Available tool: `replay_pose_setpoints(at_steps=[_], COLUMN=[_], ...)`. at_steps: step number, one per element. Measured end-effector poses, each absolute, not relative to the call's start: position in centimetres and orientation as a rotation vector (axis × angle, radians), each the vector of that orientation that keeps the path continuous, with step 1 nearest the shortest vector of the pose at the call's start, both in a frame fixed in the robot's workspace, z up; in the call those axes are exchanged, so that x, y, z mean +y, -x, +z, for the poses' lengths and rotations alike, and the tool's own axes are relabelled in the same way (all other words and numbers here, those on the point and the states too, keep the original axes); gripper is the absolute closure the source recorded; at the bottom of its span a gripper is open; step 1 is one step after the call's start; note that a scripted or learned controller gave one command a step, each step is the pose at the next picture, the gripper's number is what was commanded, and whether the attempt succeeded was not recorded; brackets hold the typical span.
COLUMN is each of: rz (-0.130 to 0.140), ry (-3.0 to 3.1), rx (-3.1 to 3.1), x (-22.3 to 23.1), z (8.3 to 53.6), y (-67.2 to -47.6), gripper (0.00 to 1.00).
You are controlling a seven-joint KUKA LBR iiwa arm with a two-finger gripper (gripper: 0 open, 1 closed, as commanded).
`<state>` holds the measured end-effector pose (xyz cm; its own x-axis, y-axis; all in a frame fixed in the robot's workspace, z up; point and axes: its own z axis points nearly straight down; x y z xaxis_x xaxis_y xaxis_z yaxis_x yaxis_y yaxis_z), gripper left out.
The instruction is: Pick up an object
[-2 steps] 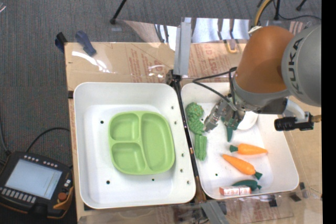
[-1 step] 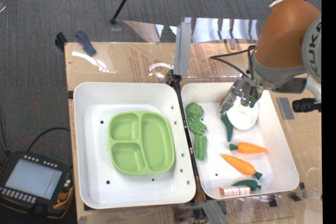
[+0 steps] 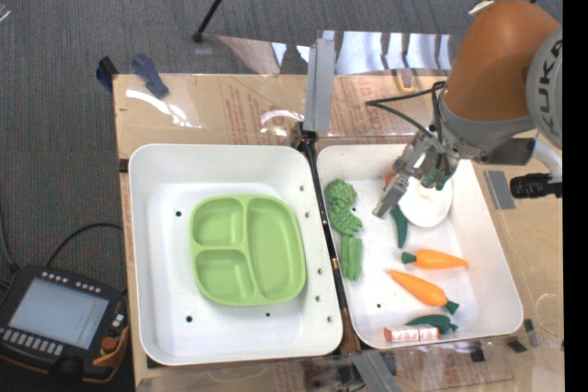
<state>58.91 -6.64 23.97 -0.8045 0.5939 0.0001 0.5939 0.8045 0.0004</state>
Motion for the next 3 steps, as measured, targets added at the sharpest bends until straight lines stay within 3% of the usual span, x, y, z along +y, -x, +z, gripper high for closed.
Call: replay_pose_setpoints(at_steps=[1,2,3], rz=[-0.006,-0.001,-0.016], ry=[-1.234,-1.269,-1.362], rx=[2.903,2.885,2.858], x=[-13.9,-15.4,-14.6], z=[13.8,8.4,9.0], y=[-54.4,-48.6,-63.5], gripper=[0.00,0.00,0.00])
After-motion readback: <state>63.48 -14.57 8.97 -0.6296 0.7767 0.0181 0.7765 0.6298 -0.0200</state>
